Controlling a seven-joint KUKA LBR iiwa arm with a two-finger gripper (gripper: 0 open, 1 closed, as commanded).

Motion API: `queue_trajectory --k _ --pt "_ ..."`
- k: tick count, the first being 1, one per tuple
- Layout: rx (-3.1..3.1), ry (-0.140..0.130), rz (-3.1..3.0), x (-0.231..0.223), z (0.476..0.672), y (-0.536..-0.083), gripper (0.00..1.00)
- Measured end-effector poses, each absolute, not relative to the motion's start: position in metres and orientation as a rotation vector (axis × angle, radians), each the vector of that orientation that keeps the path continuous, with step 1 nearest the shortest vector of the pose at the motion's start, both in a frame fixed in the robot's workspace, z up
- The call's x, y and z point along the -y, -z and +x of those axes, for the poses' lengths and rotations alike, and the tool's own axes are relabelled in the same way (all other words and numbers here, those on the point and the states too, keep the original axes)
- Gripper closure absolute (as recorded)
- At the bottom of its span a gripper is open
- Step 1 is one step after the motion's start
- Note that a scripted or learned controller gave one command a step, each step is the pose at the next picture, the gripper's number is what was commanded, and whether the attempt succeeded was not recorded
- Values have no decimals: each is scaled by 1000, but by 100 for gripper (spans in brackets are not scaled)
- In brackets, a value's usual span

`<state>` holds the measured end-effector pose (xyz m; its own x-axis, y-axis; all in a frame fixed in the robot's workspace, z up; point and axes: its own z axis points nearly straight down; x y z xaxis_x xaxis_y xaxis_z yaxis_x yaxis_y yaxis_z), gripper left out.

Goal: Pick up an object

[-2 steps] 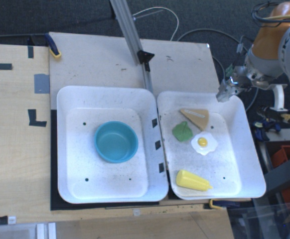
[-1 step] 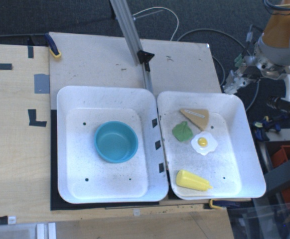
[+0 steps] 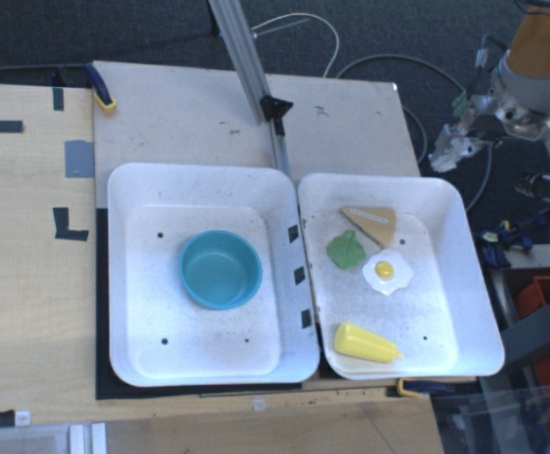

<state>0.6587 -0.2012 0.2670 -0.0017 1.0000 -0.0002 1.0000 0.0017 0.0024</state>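
Note:
The right bin holds a tan wedge of bread, a green broccoli piece, a fried egg and a yellow corn-like piece. A blue bowl sits in the left bin. My gripper hangs off the bench beyond the right bin's far right corner, above the dark floor, well away from all the objects. Nothing shows between its fingers.
A grey metal pole slants down to the bench just behind the two bins. Cables loop on the floor behind the bench. A yellow and blue clamp grips the bench's far left corner.

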Motion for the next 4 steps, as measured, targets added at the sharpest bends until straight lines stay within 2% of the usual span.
queue_trajectory --k 2,4 --pt "-2231 0 2215 81 645 -248 100" --pt "-2231 1 2216 -23 623 -258 100"
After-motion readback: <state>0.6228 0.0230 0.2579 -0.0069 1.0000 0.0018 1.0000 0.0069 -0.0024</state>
